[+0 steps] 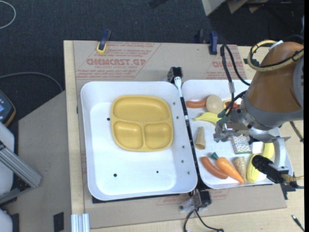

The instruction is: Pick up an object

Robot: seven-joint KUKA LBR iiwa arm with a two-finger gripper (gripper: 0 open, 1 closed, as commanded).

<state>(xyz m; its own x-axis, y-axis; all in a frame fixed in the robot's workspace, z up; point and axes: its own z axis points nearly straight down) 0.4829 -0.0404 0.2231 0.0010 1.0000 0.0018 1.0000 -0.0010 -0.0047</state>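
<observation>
Our hand (223, 132) hovers low in the right bin (193, 88) over crowded toy food (219, 166) (its opening we cannot tell); we risk closing between neighbours and lifting nothing, or nudging the banana (208, 117) aside.

the left bin (96, 144) had open floor along its near and left sides; the yellow divided plate (142, 122) filled its far middle. the right bin (193, 88) was crowded: a hot dog (195, 103), egg (214, 103) and banana (208, 117) lay at the far end, a carrot (228, 169), sausage (212, 168) and corn (253, 168) at the near end. the arm (275, 88) overhung its right half. a cone (200, 137) lay by the left wall, with bare floor around it.
</observation>
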